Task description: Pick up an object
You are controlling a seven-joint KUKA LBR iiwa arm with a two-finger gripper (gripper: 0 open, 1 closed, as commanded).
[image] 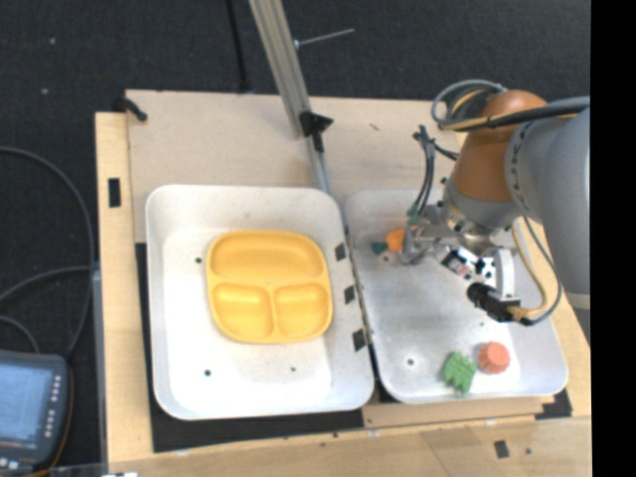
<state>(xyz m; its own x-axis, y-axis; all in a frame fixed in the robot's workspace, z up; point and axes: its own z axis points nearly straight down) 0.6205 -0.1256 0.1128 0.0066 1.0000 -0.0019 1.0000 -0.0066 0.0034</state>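
Nothing looks lifted yet: green toy (458, 371) and red piece (493, 358) lie at the right bin's (417, 316) near edge, while the gripper (412, 244) hovers low by a small orange object (396, 238) farther back, its grip unreadable
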